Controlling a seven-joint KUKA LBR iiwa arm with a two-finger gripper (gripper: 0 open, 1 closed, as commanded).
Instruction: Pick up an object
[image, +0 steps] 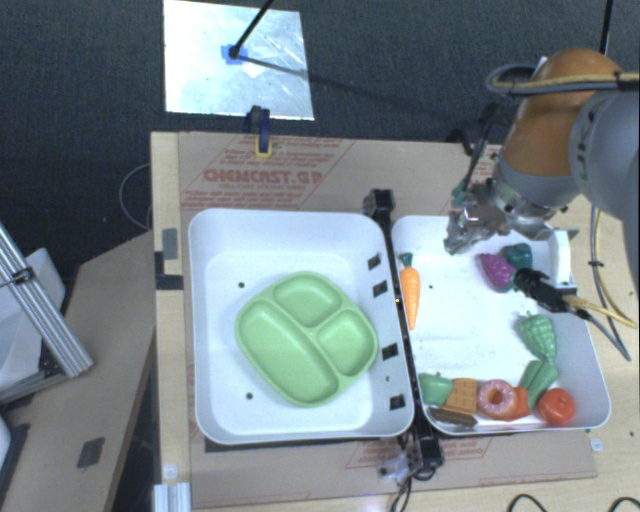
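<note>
The nearest toy to the gripper (466, 238) is a purple toy (496, 269), lying in the right bin (450, 320) at about four o'clock from the gripper, with a dark teal toy (518, 254) touching it on the right. I cannot tell if the gripper's fingers are spread or pressed together, and nothing shows between them. More toys sit farther out: an orange carrot (408, 290) by the bin's left wall at about nine o'clock, a green leafy toy (539, 336) at three o'clock, and along the bottom wall a green piece (435, 385), a cracker-like piece (462, 396), a pink donut (497, 398) and a red tomato (556, 404). The grab could miss, I think, because the purple toy is small and round and may roll, or the teal toy may get pushed too. The gripper is near the bin's top wall, so it could bump there. The middle of the right bin is bare and gives good room. The left bin (220, 260) holds a green plate (305, 338) with sections.
</note>
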